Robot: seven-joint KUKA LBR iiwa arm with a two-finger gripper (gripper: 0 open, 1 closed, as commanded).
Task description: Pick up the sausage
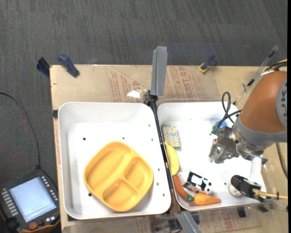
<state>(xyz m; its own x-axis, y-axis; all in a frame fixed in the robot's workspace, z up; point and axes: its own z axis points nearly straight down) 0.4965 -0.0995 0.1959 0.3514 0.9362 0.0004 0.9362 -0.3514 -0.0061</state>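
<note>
The sausage (179, 185), a reddish-brown link, lies slantwise in the right bin (199, 111) near its front left corner, against the left wall. My gripper (217, 155) hangs over the middle right of that bin, up and to the right of the sausage and well apart from it. Nothing shows between the gripper and the bin floor below it.
Beside the sausage are a yellow banana (172, 159), a black-and-white toy (198, 182) and an orange carrot (206, 199). A checkered packet (171, 137) lies further back. The left bin (75, 115) holds a yellow divided plate (118, 175).
</note>
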